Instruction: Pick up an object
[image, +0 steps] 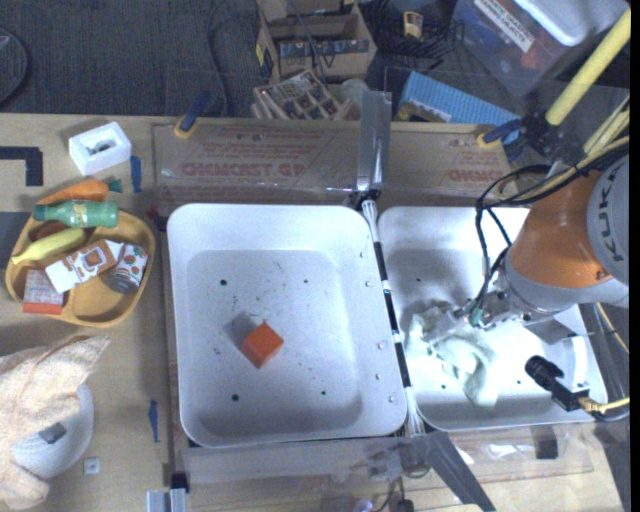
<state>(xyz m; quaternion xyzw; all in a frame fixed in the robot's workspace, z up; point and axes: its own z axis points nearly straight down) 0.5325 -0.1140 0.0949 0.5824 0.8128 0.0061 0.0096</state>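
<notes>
Wooden worktop (85, 120) carries two shallow white bins side by side, with cluttered boxes and cables on the dark floor beyond it. An orange block (264, 344) lies alone near the middle of the left bin (184, 300), well apart from the hand (472, 316), which is low over the right bin (440, 228) on the far side of the shared rims. A pale crumpled lump (468, 362) lies in the right bin just beside and below the hand; whether the two touch I cannot tell. The grey arm with its orange band (562, 245) reaches in from the right. How far the hand is open cannot be made out, and nothing can be seen gripped in it. At the worktop's left edge a yellow bowl (100, 305) holds a green bottle (80, 214), a banana (45, 245) and small packets, with a white box (100, 147) behind it and a peach cloth (40, 385) in front.
</notes>
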